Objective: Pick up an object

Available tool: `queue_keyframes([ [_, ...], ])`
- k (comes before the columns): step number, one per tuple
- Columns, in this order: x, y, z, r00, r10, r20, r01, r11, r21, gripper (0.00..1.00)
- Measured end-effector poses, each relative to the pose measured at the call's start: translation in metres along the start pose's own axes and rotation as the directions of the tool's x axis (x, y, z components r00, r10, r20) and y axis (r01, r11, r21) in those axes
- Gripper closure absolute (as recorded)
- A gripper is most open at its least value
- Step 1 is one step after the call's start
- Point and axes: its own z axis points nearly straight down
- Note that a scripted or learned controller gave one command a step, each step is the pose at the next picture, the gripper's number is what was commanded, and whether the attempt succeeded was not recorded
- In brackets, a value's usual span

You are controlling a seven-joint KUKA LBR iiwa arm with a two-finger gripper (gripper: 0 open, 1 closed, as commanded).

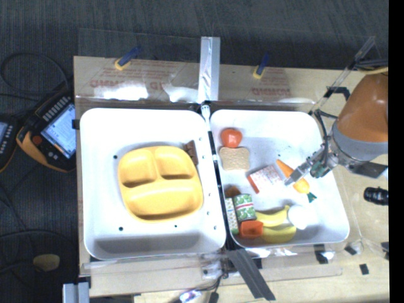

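My gripper (302,176) hangs low over the right side of the right bin (319,126), reaching in from the right below the orange band. Just left of its tip lies a small orange carrot (284,166). A small yellow piece with a green end (303,187) sits directly beneath the tip; I cannot tell whether it is touched. Further left lie a red-and-white box (265,177), a tan cracker (234,158) and a red tomato (231,137). Along the front lie a banana (275,225), a white ball (298,216), a green can (243,206) and an orange block (251,229).
The left bin (101,232) holds a yellow compartment tray (160,180) and a small brown piece (190,149) at its back right. A divider wall (214,188) separates the bins. A handheld pendant (53,134) lies off the bench to the left.
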Motion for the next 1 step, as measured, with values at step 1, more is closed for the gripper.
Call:
queue_keyframes([
  [1, 0.0485, -0.0188, 0.0046, 0.999, 0.035, -0.001, -0.035, 0.999, 0.002, 1.0],
])
